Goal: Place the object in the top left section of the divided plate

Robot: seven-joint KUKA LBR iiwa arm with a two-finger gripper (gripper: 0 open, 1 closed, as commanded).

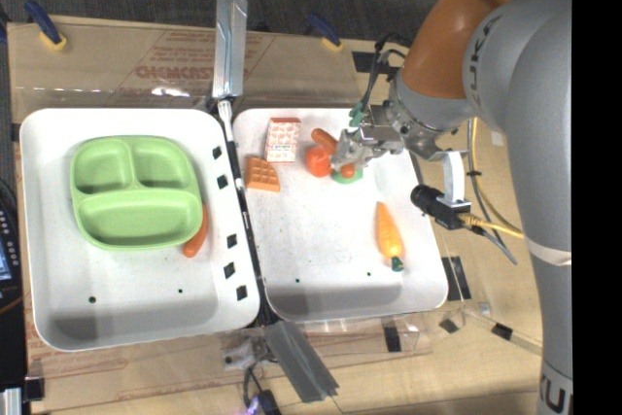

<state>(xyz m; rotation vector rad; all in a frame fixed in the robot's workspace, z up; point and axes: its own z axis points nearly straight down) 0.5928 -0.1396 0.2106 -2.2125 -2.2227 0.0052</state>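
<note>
Roughly L to R. Left bin (pixel 58 296): green divided plate (pixel 136 190) lies flat in the upper half, three sections, two small at top, one wide at bottom. Small orange-red piece, maybe a carrot or sausage (pixel 196 236), leans against plate's lower right rim, touching it, resting on bin floor.

Divider between bins: grey metal bar (pixel 230 49) sticking up toward top of view, black tabs down the seam.

Right bin (pixel 321 292): waffle-like orange square (pixel 261 174) near the upper left, just beside the seam. Red and white carton (pixel 283 139) just above and right of it, close but can't tell if touching. Red tomato-like piece (pixel 319 161) near top centre, with an orange sausage-shaped piece (pixel 324 137) just above it, the two look touching. Gripper (pixel 347 160) sits right beside the tomato, low over bin floor, over a small item with green base and red top (pixel 346 173). Whether that item is clamped or merely under the tool — can't tell; finger state not readable from this angle.

Further right and lower: orange carrot w/ green tip (pixel 389 234), lying alone on floor, tip pointing down, well apart from the cluster.

Arm (pixel 525 92) comes in from right, orange band above the wrist, cables trailing off right rim of bin.
</note>
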